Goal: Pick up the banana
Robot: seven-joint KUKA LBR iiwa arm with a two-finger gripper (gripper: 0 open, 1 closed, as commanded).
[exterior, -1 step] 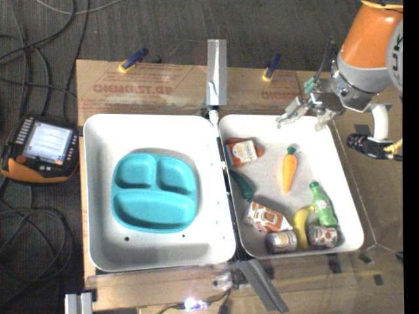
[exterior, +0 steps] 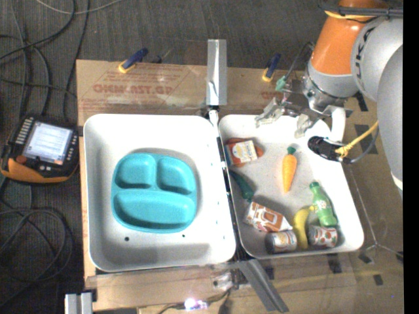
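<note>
Arm (exterior: 366, 51) looms at two o'clock; gripper (exterior: 288, 115) hangs over the right bin (exterior: 357, 205) far rim, fingers apparently spread, pinching nothing. Banana (exterior: 301, 222) sits at five o'clock, crowded between bottle (exterior: 322, 205) and cans (exterior: 281, 241).

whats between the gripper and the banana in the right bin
In the camera view, the carrot lies on the bin floor between the gripper at the far edge and the banana near the front. The green bottle sits just beside the banana.
</note>
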